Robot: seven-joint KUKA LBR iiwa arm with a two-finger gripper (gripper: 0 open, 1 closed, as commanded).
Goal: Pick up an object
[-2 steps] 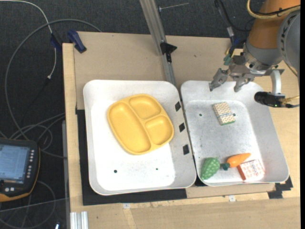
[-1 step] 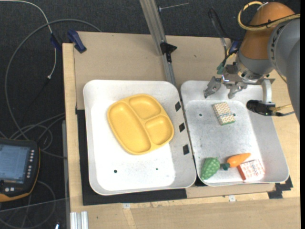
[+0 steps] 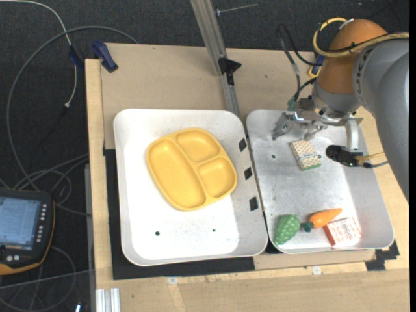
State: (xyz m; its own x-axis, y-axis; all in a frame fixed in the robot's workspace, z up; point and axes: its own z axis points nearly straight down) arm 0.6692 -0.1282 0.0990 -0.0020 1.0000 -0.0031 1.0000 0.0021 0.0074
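My gripper (image 3: 298, 127) hangs over the far end of the right bin (image 3: 296, 194), its fingers spread open with nothing between them. Just in front of it, apart from the fingers, a small pale checkered block (image 3: 305, 155) lies on the bin floor. At the bin's near edge sit a green strawberry-shaped toy (image 3: 286, 229), an orange carrot (image 3: 323, 218) and a red and white box (image 3: 342, 231). The left bin (image 3: 130, 148) holds a yellow divided plate (image 3: 190, 168).
A slanted metal pole (image 3: 209, 34) comes down to the gap between the bins at the back. The grey arm with its orange band (image 3: 344, 57) fills the upper right. Cables and a tablet (image 3: 23, 225) lie off the bench at left.
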